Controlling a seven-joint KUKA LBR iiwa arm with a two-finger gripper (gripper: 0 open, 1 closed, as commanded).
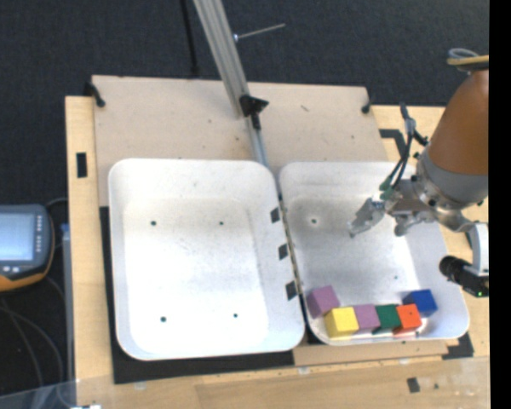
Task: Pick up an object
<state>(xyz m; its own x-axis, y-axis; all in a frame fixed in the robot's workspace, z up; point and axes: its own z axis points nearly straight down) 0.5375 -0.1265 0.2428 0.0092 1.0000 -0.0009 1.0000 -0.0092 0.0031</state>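
Grey metal blurred the gripper (368, 217) above the right bin (341, 186); whether it was open could not be told. Six blocks lay along that bin's near edge: two purple (324, 299), one yellow (341, 320), green (387, 318), orange (408, 317), blue (421, 300).

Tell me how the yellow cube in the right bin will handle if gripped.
The yellow cube looks rigid and flat-sided, so it probably won't roll or flop. Purple blocks crowd it beside the bin wall, so fingers may struggle to fit around it.

No text, label or number can be read anywhere.
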